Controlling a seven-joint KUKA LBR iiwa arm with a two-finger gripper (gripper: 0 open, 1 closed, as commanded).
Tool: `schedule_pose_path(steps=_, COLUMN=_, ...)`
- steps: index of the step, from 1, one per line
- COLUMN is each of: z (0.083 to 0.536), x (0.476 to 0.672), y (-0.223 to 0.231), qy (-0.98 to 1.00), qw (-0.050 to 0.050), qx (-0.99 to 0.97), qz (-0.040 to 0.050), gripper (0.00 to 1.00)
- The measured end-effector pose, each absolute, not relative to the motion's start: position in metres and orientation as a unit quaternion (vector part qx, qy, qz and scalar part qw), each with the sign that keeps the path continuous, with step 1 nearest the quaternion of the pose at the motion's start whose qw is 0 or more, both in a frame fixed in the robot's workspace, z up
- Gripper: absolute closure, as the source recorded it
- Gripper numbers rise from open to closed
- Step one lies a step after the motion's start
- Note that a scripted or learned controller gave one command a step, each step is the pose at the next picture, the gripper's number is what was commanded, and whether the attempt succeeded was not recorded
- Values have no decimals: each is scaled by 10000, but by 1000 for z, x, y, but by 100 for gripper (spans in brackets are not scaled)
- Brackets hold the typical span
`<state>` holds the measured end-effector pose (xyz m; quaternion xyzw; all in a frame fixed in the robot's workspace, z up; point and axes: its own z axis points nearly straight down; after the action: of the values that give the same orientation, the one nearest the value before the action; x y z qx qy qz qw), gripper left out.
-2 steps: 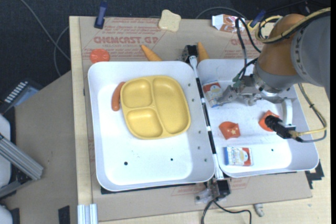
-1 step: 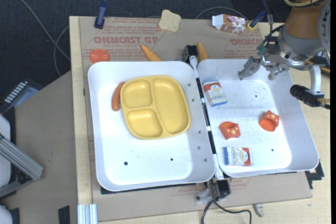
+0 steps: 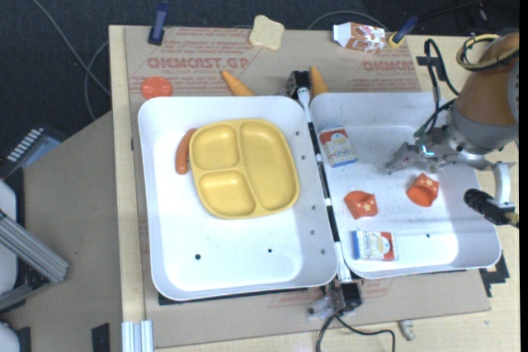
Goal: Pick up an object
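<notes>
The right bin [image 3: 462, 247] holds several small items: a white, red and blue carton [image 3: 337, 148] at its left, a red piece [image 3: 360, 204] in the middle, an orange-red piece [image 3: 423, 190] to its right, and a flat carton [image 3: 374, 245] near the front. My gripper [image 3: 417, 163] hangs low over the bin's middle right, just above and behind the orange-red piece. Its fingers are spread open with nothing between them. The arm [image 3: 487, 99] comes in from the right.
The left bin [image 3: 231, 260] holds a yellow divided plate [image 3: 244, 167] with a sausage [image 3: 181, 151] beside it. Behind the bins on the cardboard lie a bread slice [image 3: 266, 31], carrots [image 3: 237, 84], an orange disc [image 3: 153, 86] and a small carton [image 3: 360, 35].
</notes>
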<state>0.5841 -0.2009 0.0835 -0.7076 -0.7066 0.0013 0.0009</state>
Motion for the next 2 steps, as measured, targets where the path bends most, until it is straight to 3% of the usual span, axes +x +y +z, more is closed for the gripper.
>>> schedule_pose_path(steps=1, z=84, x=546, y=-195, qy=-7069, qw=7, qx=-7073, qz=4, gripper=0)
schedule_pose_path(steps=2, z=95, x=547, y=-195, qy=-7067, qw=-3, qx=-7075, qz=-3, gripper=100)
